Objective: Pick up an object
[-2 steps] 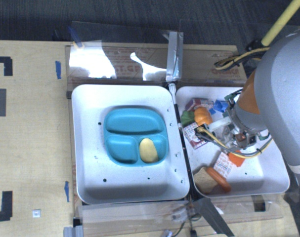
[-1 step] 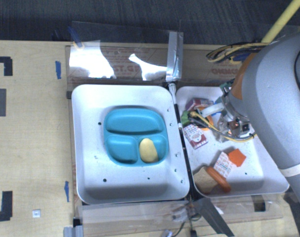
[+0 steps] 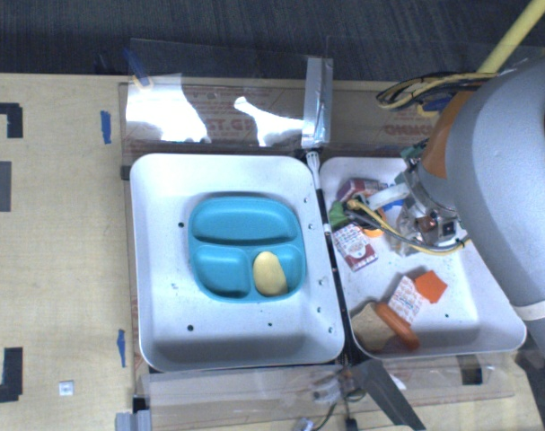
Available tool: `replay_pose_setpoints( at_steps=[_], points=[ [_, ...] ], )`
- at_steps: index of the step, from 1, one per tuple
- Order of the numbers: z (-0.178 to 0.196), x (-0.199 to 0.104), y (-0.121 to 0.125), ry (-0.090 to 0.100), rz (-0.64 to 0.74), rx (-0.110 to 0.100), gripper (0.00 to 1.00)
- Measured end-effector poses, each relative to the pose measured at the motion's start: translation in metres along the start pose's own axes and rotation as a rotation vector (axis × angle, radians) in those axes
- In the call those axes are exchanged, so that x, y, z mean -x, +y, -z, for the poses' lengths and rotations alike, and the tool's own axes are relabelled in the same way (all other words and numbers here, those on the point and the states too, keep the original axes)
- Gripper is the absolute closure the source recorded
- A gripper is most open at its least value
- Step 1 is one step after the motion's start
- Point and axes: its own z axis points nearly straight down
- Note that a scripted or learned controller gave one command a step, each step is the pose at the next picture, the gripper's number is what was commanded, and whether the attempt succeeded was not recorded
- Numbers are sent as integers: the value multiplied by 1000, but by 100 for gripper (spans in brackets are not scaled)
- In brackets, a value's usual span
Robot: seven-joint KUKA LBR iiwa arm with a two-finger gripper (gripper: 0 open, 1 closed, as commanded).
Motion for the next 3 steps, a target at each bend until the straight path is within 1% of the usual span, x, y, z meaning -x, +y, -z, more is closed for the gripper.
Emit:
replay_pose_setpoints(
  at_steps=[1,2,3],
  points=[
    [93,-31,-17,7,30,-2,100],
    [-10,-35,9,2,-3,-1,100],
    [-10,30,13,-3,-10,-3,100]
  ],
)
